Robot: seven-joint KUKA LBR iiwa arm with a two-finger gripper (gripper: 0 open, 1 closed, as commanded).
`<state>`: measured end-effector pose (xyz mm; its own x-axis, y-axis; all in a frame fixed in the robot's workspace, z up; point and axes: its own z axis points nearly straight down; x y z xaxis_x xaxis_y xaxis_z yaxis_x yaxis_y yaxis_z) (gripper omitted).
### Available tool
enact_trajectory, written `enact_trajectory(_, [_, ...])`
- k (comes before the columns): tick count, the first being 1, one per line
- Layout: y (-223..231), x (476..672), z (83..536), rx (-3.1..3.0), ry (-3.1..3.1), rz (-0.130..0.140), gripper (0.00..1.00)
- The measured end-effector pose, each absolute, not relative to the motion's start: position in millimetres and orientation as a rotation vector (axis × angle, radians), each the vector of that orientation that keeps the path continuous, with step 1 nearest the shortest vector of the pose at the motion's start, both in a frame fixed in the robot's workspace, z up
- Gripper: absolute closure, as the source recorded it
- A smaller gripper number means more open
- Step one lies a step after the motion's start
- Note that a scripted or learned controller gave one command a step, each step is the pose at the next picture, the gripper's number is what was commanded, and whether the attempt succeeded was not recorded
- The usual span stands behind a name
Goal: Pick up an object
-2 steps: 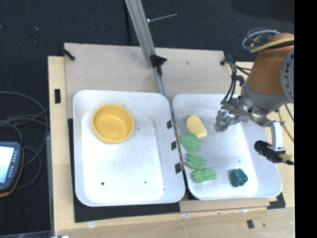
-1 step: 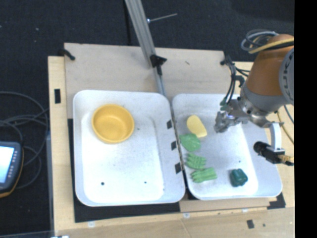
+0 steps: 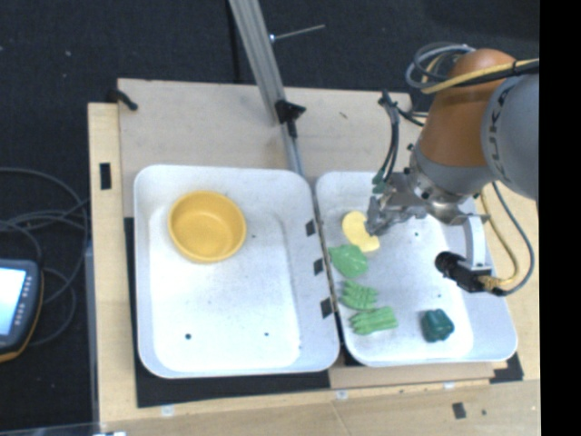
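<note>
In the right bin (image 3: 481,321) lie a yellow piece (image 3: 358,232), a round light green piece (image 3: 349,261), two ridged green pieces (image 3: 359,293) (image 3: 374,320) and a dark green block (image 3: 437,325). My gripper (image 3: 379,218) hangs low over the bin's upper left part, right beside the yellow piece and touching or nearly touching its right end. The grey and orange wrist above hides much of the gripper.
The left bin (image 3: 227,325) holds a yellow bowl (image 3: 208,226) at its upper left. A slanted metal pole (image 3: 263,57) rises behind the bins. A black cable clamp (image 3: 458,271) hangs off the arm above the right bin's right side.
</note>
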<state>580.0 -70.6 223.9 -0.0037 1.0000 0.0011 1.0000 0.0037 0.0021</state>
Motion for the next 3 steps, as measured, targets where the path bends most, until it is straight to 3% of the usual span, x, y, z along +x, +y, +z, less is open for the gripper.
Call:
enact_trajectory(2, [38.9, 601.5, 227.1, 2.217, 2.227, 0.001, 1.00])
enact_trajectory(3, [86.0, 601.5, 235.0, 2.218, 2.225, 0.002, 1.00])
